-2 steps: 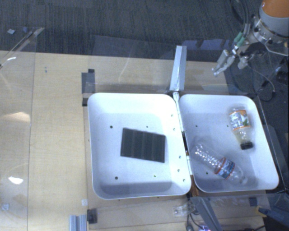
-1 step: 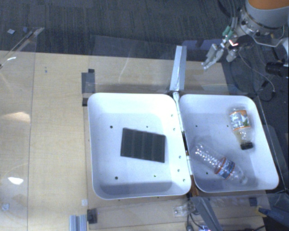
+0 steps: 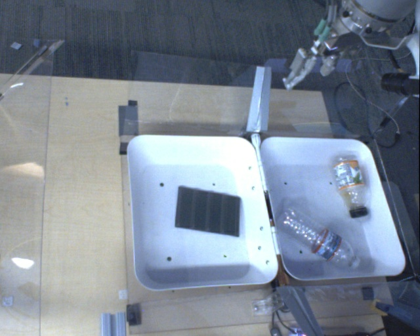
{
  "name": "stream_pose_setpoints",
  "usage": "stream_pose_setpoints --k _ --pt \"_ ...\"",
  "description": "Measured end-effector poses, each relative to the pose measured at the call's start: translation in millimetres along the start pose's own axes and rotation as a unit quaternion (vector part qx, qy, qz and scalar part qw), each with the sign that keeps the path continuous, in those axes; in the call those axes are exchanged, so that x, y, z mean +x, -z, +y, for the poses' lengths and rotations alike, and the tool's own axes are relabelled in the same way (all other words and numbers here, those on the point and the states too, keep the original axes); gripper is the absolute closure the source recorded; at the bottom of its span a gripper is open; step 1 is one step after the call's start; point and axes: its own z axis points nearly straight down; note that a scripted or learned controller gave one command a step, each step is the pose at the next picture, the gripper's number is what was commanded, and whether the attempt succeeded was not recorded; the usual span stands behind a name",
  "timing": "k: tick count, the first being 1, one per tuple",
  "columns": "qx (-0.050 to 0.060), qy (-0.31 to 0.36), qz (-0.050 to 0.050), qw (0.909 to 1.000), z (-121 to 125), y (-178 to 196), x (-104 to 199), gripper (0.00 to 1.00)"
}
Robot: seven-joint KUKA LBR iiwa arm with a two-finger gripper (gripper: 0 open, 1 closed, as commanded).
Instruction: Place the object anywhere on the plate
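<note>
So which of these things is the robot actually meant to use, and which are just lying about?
Part of the job:
- dark plate in the left bin
- two plastic bottles in the right bin
- gripper, raised behind the bins

Just lying about:
- cables
- metal divider post

The arm's wrist point(image 3: 377, 8) is pale grey and rounded, with black cables; the gripper point(image 3: 298, 71) looks light grey, perhaps green-tipped behind.

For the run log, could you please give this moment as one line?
claw: above bins, holding nothing | bottles: right bin | plate: left bin
</note>
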Motion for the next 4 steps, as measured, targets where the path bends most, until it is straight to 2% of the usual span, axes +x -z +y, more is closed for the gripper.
stream_pose_setpoints --k 1,2,3,4 --pt "0.001 0.022 0.000 0.9998 2 0 4 0.00" --pt "0.001 -0.041 0.001 0.9992 -8 0 82 0.00" --pt "0.003 -0.007 0.002 1.0000 -16 -140 51 0.00" --pt "0.000 0.053 0.001 0.9986 30 -112 69 0.00"
